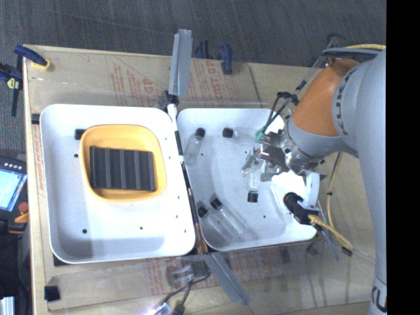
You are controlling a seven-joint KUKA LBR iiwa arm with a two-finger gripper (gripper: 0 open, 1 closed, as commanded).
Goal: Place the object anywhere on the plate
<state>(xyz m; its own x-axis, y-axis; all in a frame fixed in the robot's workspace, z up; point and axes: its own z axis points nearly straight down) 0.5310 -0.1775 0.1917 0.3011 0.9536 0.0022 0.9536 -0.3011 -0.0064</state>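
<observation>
I see the pincer (256,169) low over the right bin (226,238), its metal fingers pointing toward the bin floor; glare and clutter there keep me from telling how the fingers stand or whether anything sits between them. Well to its left, in the left bin (59,241), lies the plate (98,136): a yellow, rounded-rectangular dish with a smooth rim, carrying a dark ribbed rectangular insert (123,168). Toward the near-left of the pincer rest clear plastic bottles (222,223) with small black caps, transparent and hard to outline against the white floor; another clear bottle (194,143) lies far-left of it beside the dividing wall. A small dark piece (252,197) sits just below the pincer. Both bins are glossy white, shallow, with rounded corners, on a tan bench (111,77).
</observation>
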